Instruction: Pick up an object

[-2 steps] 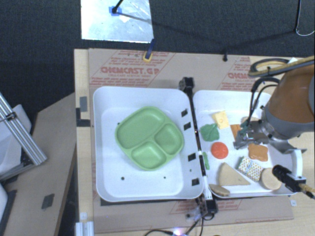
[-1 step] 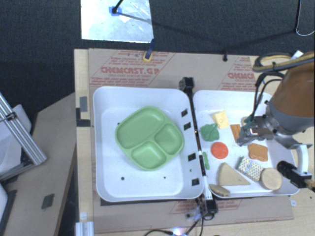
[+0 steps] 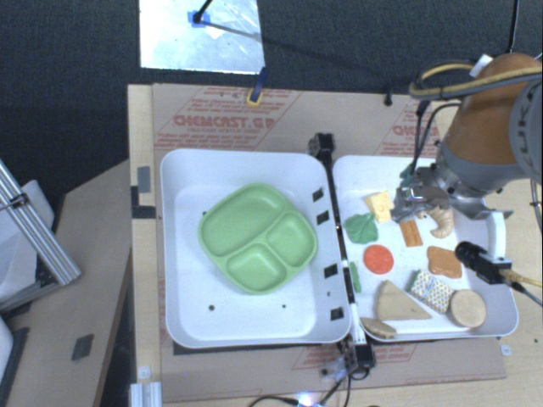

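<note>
— Candidates in the right bin (image 3: 509,320)?
— Yellow cheese wedge (image 3: 380,204), green leafy piece (image 3: 361,226), red tomato slice (image 3: 378,259), orange strip (image 3: 411,233), tan triangular slice (image 3: 399,302), round cracker (image 3: 467,308) — all small toy foods.
— Relative to the gripper (image 3: 410,200)?
— Cheese wedge just left of it, orange strip just near of it; nothing seen between the fingers. Open or clenched — cannot tell.
— Left bin (image 3: 178,227)?
— Green divided plate (image 3: 257,237), lying flat.

Green divided plate (image 3: 258,238), red disc (image 3: 378,259), yellow wedge (image 3: 379,204)
</note>
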You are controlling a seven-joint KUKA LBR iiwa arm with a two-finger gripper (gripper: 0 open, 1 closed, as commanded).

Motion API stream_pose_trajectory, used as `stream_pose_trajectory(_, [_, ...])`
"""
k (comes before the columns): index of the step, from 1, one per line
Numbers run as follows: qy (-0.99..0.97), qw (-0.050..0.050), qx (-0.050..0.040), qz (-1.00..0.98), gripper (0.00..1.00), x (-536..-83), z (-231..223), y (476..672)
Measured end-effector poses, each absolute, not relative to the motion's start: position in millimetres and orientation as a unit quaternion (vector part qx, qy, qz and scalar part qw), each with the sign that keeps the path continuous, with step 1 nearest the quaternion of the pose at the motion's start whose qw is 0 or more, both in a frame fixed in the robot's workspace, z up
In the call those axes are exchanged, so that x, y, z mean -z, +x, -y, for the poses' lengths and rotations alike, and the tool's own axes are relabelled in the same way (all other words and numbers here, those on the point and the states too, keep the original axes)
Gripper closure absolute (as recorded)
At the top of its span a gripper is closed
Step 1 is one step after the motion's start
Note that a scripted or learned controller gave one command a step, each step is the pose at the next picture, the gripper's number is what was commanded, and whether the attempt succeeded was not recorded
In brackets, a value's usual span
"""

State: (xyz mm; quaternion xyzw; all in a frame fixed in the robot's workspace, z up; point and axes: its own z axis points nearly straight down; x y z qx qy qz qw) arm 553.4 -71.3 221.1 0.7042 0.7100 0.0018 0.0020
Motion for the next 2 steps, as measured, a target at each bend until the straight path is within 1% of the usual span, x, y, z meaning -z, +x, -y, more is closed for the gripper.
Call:
stream_pose_trajectory(1, [0.704,0.002,-0.0026,-0.710,1.00,-230,41,607.4])
stream_pose_trajectory(2, [0.704,0.002,-0.0022,-0.710,1.00,-232,16,646.0])
